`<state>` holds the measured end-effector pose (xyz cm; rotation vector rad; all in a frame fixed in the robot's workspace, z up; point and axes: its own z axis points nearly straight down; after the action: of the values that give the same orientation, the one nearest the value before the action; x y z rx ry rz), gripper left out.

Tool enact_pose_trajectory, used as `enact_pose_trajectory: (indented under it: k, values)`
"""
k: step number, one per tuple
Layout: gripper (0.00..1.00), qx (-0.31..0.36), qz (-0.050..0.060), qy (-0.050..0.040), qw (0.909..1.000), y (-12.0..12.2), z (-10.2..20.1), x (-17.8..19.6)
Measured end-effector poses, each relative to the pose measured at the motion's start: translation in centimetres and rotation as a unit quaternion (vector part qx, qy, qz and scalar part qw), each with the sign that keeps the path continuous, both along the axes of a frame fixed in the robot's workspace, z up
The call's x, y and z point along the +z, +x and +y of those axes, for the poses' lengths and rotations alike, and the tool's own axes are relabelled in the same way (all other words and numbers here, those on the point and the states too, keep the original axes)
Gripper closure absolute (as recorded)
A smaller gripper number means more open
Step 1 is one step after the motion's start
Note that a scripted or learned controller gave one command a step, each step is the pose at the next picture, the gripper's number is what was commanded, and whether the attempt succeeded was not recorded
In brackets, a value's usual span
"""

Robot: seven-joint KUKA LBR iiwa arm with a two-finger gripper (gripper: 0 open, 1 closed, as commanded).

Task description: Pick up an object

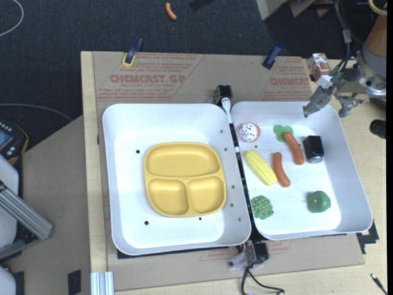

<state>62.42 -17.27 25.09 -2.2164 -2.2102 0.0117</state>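
Observation:
The right bin [350, 177] holds several toy foods: a white ball with red dots [249, 131], a carrot with a green top [291, 144], a black block [314, 148], a corn cob [260, 167], a brown sausage [280, 168], a green broccoli piece [262, 206] and a green round fruit [318, 201]. My gripper [330, 105] hangs over the far right corner of that bin, above and beyond the black block. Its fingers are spread open with nothing between them.
The left bin [123, 140] carries a yellow divided plate [184, 178]. Both bins rest on a cardboard sheet [184, 75] held by clamps. A small orange piece [171, 10] lies on the dark floor beyond the bench.

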Motion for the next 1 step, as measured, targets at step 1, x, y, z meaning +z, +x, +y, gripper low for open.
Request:
enact_pose_trajectory:
  k: [1]
  values:
    - [0.00, 0.001, -0.007, -0.0014, 1.0000, 0.24, 0.04, 0.76]
